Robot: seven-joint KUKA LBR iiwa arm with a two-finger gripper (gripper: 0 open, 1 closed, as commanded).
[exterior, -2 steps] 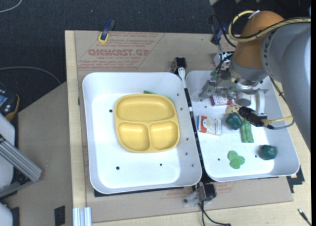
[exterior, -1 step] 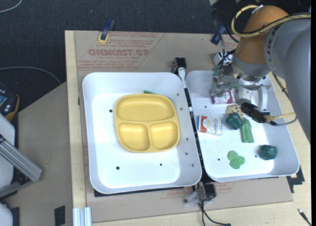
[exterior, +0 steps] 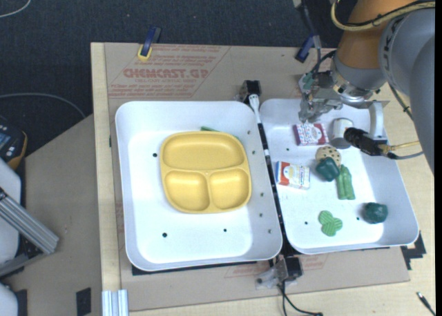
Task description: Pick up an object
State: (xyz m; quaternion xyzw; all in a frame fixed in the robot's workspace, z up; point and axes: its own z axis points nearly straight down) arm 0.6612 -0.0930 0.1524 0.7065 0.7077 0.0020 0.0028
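Jaws (exterior: 308, 110) above red-white packet (exterior: 309, 133)

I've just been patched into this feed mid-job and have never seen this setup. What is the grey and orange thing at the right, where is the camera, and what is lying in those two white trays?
There is one camera, fixed above the bench and looking down at a slant. The grey and orange thing is a robot arm reaching in from the right. Its gripper hangs over the back of the right bin, just above a small red and white packet; I see nothing held between its fingers.

The left bin holds a yellow divided plate, with something green peeking out behind it.

The right bin also holds a white packet with blue and red print, a tan dotted piece, several green toy pieces and a dark green lump.
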